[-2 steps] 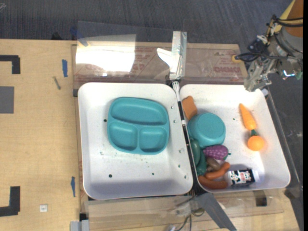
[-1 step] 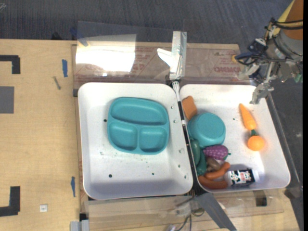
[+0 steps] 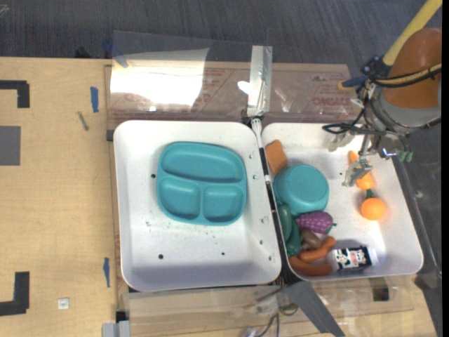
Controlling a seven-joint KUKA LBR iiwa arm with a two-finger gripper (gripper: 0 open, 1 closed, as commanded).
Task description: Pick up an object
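the gripper (image 3: 360, 168) hung just above a small orange piece (image 3: 364, 182); its grip state could not be told. likely approach step; next, descend and close.

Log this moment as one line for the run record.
arm: over right bin | pincer: low by small orange piece | orange ball: loose | teal divided plate: left bin

Looking down on two white bins side by side. Left bin (image 3: 133, 244) holding a teal plate (image 3: 202, 182) with three parts. Right bin (image 3: 403, 248) holding a teal bowl (image 3: 302, 188), purple grapes (image 3: 316, 222), a hot dog (image 3: 313, 253), a small carton (image 3: 351, 257) and an orange ball (image 3: 374, 208). Gripper (image 3: 359, 168) hanging low, just above a smaller orange thing (image 3: 365, 182).
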